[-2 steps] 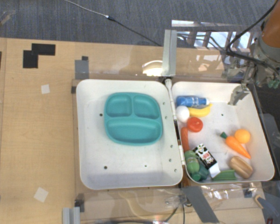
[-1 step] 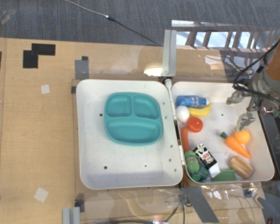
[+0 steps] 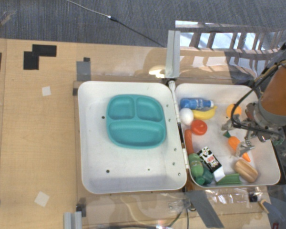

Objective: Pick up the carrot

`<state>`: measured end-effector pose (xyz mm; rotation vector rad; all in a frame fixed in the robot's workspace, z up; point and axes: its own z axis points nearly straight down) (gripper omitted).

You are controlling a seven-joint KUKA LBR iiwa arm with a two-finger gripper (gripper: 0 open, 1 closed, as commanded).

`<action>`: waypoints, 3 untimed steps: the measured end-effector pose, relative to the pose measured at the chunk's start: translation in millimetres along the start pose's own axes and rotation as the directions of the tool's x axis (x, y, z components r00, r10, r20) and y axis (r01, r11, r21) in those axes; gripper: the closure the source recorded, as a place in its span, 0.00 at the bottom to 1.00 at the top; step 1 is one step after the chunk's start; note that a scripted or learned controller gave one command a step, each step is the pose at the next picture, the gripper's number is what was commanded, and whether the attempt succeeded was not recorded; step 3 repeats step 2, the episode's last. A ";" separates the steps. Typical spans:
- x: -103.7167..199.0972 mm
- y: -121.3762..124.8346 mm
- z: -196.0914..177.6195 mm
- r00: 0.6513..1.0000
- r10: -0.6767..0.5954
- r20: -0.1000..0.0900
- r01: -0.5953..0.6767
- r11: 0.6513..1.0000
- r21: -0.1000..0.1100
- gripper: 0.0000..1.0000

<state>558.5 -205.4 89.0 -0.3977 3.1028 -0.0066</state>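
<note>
My claw [image 3: 244,149] hangs low in the right white plastic bin [image 3: 275,175], its metal fingers pinching the small orange carrot [image 3: 234,142]. A glossy tan bread roll [image 3: 246,171] lies just below; a segmented teal plastic plate [image 3: 135,120] fills the left bin [image 3: 93,171] on my desk [image 3: 33,142].

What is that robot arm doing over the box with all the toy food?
The arm, grey with an orange band, reaches in from the right over the right bin, which is full of toy food. Its gripper sits low, right by a small orange carrot, the thing it is meant to pick up. I cannot see the carrot held between its fingers, so it does not look lifted yet. Nearby lie a banana, a white egg and a bread roll. The left bin holds a teal divided plate.
</note>
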 end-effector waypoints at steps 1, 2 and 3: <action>-5.5 5.0 -11.8 1.000 -0.008 0.008 0.008 1.000 -0.005 1.00; -48.4 56.7 -65.5 0.935 0.354 -0.001 -0.354 0.935 -0.002 1.00; -48.4 56.7 -65.5 0.935 0.354 -0.001 -0.354 0.935 -0.002 1.00</action>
